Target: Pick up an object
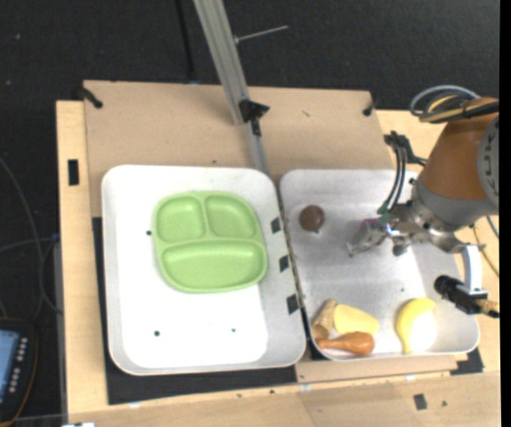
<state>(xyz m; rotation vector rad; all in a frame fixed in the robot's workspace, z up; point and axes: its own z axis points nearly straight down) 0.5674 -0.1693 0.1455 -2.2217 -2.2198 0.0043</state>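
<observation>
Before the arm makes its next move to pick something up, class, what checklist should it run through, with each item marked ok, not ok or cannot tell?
1. Objects to pick lie in the right bin: ok. A brown ball, a yellow lemon-like item and a small pile of food toys lie there.
2. Pincer is over the right bin: ok.
3. Pincer already holds something: not ok; nothing shows between its tips.
4. Pincer open wide enough: cannot tell.
5. Brown ball stands apart from other items: ok.
6. Green divided plate in the left bin is out of the arm's way: ok.
</observation>
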